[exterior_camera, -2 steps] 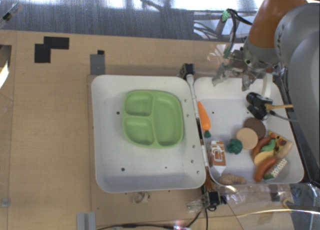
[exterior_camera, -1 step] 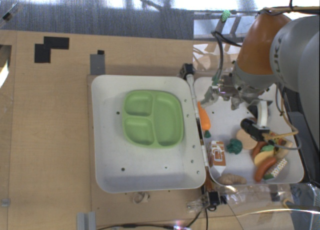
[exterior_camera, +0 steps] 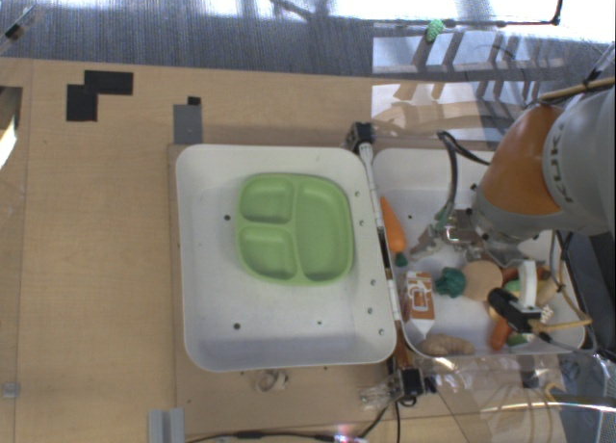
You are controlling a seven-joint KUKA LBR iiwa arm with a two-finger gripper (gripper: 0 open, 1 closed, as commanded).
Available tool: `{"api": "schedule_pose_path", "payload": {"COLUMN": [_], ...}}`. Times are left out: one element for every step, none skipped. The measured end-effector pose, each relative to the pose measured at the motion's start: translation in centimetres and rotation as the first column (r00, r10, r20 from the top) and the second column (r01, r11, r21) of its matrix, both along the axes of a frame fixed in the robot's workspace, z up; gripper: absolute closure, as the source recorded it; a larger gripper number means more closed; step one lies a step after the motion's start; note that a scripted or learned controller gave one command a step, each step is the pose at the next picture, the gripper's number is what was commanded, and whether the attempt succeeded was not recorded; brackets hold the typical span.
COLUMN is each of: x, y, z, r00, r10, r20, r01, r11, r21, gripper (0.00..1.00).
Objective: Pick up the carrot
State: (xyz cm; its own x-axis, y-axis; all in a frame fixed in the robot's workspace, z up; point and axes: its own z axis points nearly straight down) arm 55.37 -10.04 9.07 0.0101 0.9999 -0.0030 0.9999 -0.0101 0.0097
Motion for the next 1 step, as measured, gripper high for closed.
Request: {"api": "schedule_pose_path", "payload": {"x": [-2.0], "y": [-4.09], "z": [-0.16], "r00": [0.985], "r10": [0.172], "r20": [0.005], "r01": [-0.172], "r11": [0.985], "r21": [-0.002], "gripper": [0.0]}}
